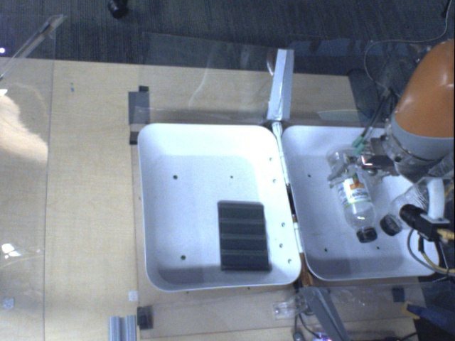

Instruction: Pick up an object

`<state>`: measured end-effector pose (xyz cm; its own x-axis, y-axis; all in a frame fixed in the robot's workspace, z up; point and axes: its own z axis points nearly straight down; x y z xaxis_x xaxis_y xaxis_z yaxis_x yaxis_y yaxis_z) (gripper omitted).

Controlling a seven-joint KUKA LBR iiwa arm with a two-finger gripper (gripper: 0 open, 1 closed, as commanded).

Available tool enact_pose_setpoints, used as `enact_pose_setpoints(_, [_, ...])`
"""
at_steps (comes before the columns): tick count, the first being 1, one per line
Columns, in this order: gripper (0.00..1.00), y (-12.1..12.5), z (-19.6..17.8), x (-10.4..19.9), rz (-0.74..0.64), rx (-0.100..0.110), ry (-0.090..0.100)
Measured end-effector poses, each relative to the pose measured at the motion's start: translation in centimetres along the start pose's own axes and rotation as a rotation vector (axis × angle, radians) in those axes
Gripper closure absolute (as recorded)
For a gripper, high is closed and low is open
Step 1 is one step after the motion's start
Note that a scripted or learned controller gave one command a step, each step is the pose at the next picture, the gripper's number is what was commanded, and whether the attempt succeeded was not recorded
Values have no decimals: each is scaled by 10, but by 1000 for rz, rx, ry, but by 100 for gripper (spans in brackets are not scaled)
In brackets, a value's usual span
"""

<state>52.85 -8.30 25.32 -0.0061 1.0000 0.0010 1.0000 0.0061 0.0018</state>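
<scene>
Nearest my camera, a ribbed black block [244, 236] lies in the left bin [163, 190], while my arm [426, 105] reaches low over the right bin [313, 212], its gripper [350, 163] above a clear bottle [355, 199], grip state unclear.

bottle [355, 197] label: red and white print, too small to read
readable text elsewhere: none

Two bins [153, 190], one block [243, 236], one bottle [355, 199]
</scene>
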Motion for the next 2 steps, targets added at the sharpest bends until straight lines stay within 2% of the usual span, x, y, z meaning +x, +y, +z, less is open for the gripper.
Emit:
enact_pose_setpoints(1, [0, 44, 68, -52, 16, 0, -1])
enact_pose_setpoints(2, [0, 72, 157, -63, 39, -6, -2])
